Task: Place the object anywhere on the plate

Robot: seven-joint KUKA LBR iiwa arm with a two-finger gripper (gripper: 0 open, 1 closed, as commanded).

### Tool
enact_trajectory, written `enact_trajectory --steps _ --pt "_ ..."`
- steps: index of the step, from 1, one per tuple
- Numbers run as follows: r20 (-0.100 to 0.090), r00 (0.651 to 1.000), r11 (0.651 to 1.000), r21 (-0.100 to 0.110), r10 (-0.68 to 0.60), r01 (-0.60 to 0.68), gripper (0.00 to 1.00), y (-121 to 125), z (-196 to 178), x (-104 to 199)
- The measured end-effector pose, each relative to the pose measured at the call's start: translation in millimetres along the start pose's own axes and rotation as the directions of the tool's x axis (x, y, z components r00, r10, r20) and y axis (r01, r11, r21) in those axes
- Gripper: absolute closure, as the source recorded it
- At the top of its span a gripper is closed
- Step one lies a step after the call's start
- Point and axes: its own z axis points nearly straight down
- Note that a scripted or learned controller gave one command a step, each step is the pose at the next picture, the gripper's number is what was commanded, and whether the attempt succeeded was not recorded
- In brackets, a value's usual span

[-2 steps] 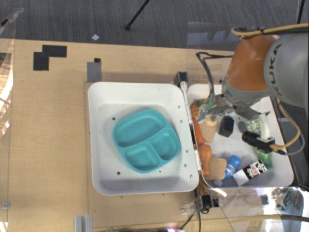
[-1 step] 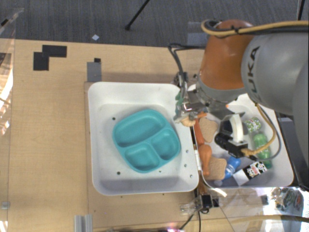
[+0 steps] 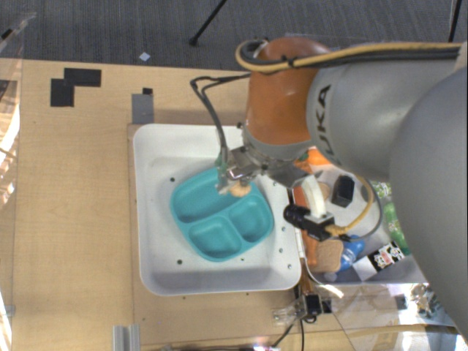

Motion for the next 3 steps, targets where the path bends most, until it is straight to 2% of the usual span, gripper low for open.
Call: enact_trajectory --steps 1,2,3 --pt "0.002 1.0 1.0 -0.001 0.004 -0.004 0.0 -0.2 -0.6 -2.6" --pt "0.002 1.0 1.0 -0.006 0.001 -0.001 1.0 1.9 -12.0 -2.4" --pt "0.002 1.0 1.0 -0.005 0.002 -0.002 0.0 1.7 -11.7 -2.6"
